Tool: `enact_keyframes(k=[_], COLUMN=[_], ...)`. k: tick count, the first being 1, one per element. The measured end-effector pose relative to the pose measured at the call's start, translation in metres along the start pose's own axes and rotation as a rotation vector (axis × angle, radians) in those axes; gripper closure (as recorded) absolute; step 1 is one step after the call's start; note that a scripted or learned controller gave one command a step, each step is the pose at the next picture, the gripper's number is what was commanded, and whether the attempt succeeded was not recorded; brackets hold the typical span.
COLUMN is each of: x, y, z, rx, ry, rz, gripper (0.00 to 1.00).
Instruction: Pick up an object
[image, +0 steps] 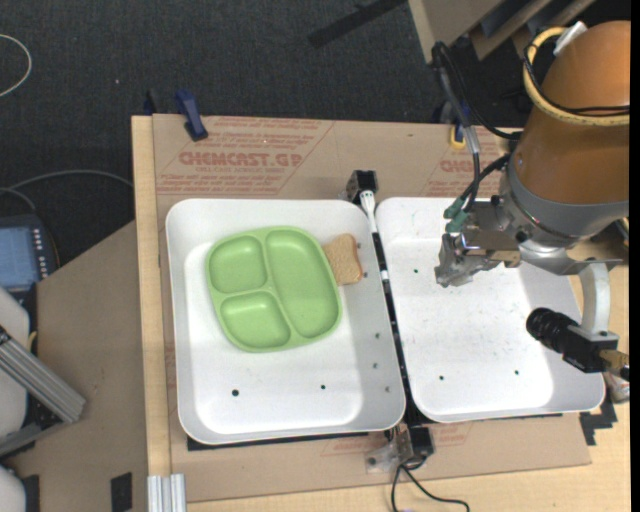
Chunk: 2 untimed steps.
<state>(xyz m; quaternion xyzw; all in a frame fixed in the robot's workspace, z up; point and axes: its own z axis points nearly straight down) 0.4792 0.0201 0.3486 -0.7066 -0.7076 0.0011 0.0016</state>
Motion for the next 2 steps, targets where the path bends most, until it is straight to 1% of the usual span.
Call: enact_keyframes(k=[1, 2], x=[0.066, 0.069], y=[0.0, 0.0], z=[-0.052, -0.085], rx=[-0.011, -0.009], ry=[0.002, 0.001], rz=[-0.007, 0.0], gripper=[1.0, 1.0])
